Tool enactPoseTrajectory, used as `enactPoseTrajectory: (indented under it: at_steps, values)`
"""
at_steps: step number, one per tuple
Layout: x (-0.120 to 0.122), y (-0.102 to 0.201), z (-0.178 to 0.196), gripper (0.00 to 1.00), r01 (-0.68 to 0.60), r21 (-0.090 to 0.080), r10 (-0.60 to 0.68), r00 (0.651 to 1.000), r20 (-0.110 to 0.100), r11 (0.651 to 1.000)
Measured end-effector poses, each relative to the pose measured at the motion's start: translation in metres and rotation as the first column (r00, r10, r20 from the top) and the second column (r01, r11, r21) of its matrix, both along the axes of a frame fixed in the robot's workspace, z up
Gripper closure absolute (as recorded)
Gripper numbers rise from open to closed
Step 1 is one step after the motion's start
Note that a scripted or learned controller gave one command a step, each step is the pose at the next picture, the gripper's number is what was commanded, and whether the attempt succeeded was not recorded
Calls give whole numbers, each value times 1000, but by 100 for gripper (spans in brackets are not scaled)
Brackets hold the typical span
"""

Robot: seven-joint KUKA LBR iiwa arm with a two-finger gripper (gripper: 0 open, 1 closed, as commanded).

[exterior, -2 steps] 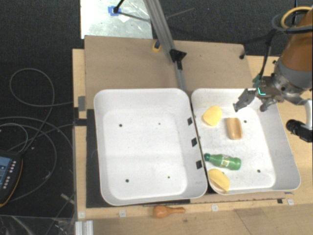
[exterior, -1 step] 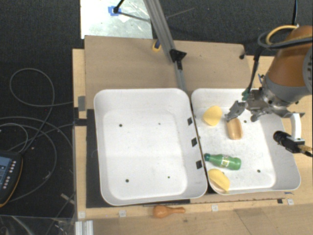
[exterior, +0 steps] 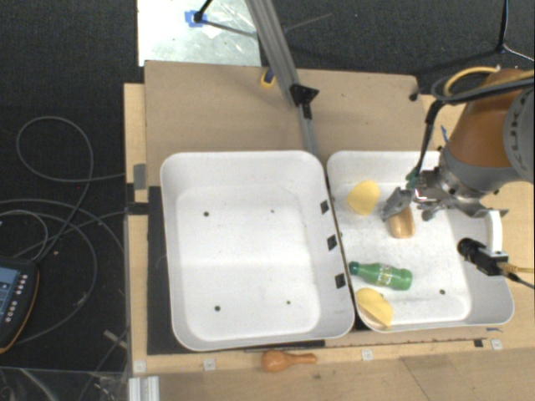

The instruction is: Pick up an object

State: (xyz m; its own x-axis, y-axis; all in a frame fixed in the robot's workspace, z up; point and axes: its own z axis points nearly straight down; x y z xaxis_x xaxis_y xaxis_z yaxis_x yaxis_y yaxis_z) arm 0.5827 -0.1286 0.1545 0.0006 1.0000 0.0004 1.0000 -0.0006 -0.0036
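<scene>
left bin [exterior: 180, 224] beside right bin [exterior: 489, 312], whose contents from left to right are a round yellow object [exterior: 364, 197], a second yellow object [exterior: 375, 307] at the near wall, and a green bottle [exterior: 382, 275] lying on its side. farther right, a tan object [exterior: 402, 224] lies directly under the gripper [exterior: 407, 210]. whether it sits between the fingers, and how far the gripper is spread, cannot be told from this angle.

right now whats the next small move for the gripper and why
Probably a short drop straight down onto the tan object. The gripper sits right over it in the right bin, and nothing shows between its fingers. The yellow ball and green bottle lie off to either side, apart from it.
</scene>
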Motion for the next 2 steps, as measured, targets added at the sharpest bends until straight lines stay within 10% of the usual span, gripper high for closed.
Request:
enactPoseTrajectory:
  at_steps: [1, 2]
  values:
    - [0, 0, -59, 0, 0, -2, 0, 1000, 9, 1000]
    - [0, 0, -47, 100, 0, -2, 0, 1000, 10, 1000]
